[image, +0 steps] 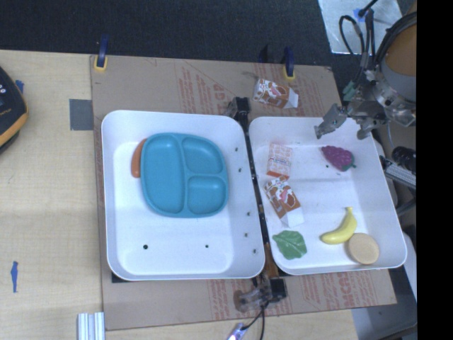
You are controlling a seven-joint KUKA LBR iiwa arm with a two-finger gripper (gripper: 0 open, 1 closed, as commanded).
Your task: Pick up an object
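Observation:
My gripper [348,125] hangs over the far right corner of the right bin [382,190], its two fingers spread open with nothing between them. Just below it lies a purple grape bunch [338,157]. Two sauce packets [280,160] [283,197] lie near the bin's left side. A green leaf [290,244], a yellow banana [340,229] and a tan round cookie [363,248] sit along the near edge.
The left bin [120,211] holds a blue divided plate [185,174] with an orange object [136,159] tucked at its left edge. Another packet [274,93] lies on the cardboard behind the bins. A yellow-black device [10,112] sits at far left.

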